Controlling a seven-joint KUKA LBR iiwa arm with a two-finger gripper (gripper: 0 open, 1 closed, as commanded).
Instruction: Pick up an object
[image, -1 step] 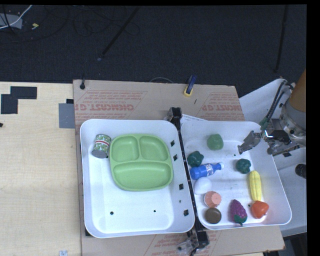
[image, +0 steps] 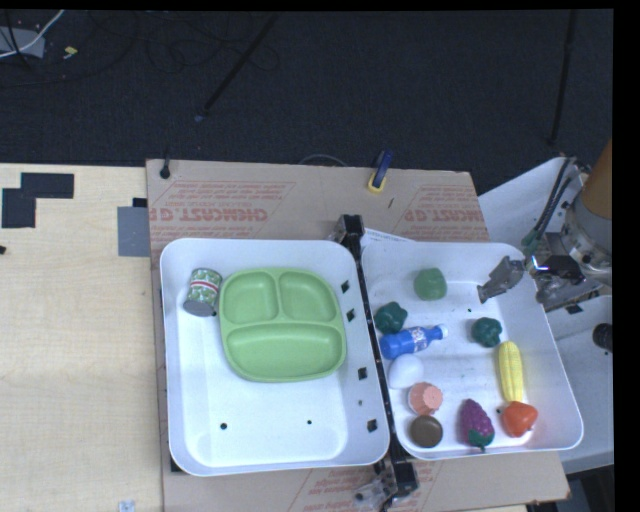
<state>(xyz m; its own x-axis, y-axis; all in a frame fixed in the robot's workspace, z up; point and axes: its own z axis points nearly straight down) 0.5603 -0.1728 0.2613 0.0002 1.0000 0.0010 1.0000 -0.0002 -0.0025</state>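
Note:
The right bin (image: 560, 360) holds several toy foods: a light green ball (image: 431, 283), a dark green broccoli piece (image: 390, 318), a blue bottle (image: 410, 342), a small dark green piece (image: 487, 331), a yellow corn cob (image: 511, 370), an orange-red tomato (image: 518, 418), a purple eggplant (image: 477, 422), a brown disc (image: 427, 431), a pink disc (image: 425, 398) and a white lump (image: 405, 372). My gripper (image: 530, 287) hovers over the bin's upper right corner, open, with nothing between its fingers. It is above and to the right of the small dark green piece.
The left bin (image: 190, 400) holds a green divided plate (image: 282, 324) and a small can (image: 203, 290) lying at its upper left. A black divider (image: 368, 340) runs between the bins. Brown cardboard (image: 260, 205) lies under both.

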